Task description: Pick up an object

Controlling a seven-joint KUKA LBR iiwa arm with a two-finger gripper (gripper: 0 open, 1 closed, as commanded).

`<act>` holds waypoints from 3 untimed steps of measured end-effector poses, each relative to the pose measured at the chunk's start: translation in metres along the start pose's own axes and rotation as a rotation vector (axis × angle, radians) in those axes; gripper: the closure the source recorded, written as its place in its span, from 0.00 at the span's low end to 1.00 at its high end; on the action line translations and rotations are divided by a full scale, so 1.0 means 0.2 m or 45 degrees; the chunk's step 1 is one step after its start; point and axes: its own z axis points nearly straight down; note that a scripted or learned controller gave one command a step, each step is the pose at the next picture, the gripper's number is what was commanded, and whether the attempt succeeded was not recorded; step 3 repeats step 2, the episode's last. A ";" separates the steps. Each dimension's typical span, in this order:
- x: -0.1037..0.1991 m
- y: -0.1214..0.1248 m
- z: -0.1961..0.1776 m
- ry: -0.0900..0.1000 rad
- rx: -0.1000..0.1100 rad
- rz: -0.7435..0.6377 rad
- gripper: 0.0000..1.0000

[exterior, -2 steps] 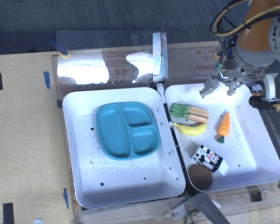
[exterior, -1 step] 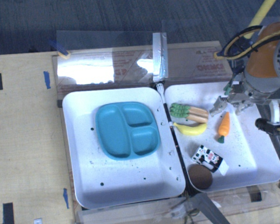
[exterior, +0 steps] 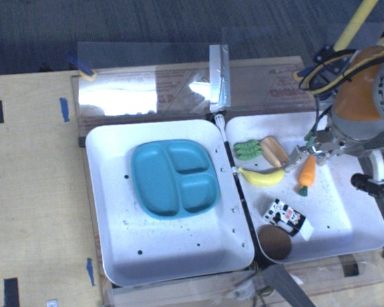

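Carrot (exterior: pixel 306 172) is sitting in the right bin (exterior: pixel 359 228), tilted, orange with a green end pointing down, just right of the banana (exterior: pixel 263 175). Gripper (exterior: pixel 314 147) is right above its upper end, coming in from the arm (exterior: pixel 364 101) on the right, but honestly I can't tell if the fingers are spread or closed, or whether they've got the carrot at all, too small and cluttered there. Other stuff in that bin: a green thing (exterior: pixel 248 150) and a tan piece (exterior: pixel 274 151) near the top left, a black and white box (exterior: pixel 286 217) lower down, and a brown ball (exterior: pixel 275 241) at the front edge. Left bin (exterior: pixel 119 243) has a blue tray (exterior: pixel 175 177) with compartments in the middle.
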 end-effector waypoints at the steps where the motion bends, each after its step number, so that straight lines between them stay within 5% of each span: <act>1: 0.00 0.01 -0.07 -0.003 -0.010 0.002 1.00; 2: 0.12 0.26 -0.49 -0.003 -0.011 -0.063 1.00; 3: 0.12 0.26 -0.49 -0.003 -0.011 -0.063 1.00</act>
